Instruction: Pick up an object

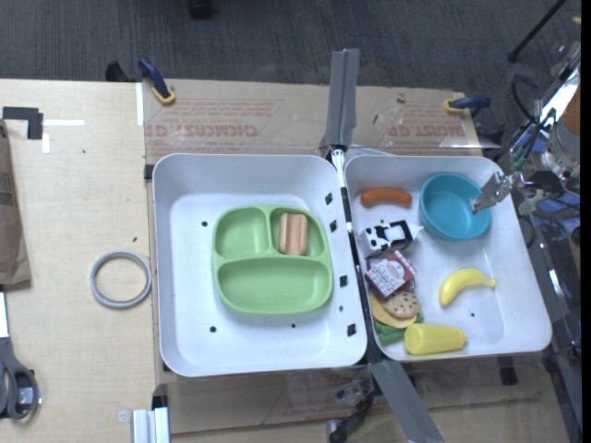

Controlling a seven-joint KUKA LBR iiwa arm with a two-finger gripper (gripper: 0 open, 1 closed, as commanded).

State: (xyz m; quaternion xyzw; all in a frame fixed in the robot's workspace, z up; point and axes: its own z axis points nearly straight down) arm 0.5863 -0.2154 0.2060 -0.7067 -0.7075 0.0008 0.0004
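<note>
We see two shallow white bins side by side on the bench. The left bin holds a green divided tray, and a small hot dog lies in the tray's far right compartment. The right bin holds the loose objects: a blue bowl at the far side, a yellow cup lying on its side at the near edge, a banana right of centre, and an orange sausage left of the bowl. Along the bin's left wall a black-and-white toy, a red packet and a cookie crowd together, hard to identify. The arm is mostly cut off at the right edge. Its gripper reaches over the bowl's right rim; we cannot tell how it is set. A grey ring lies on the bench at the left.
</note>
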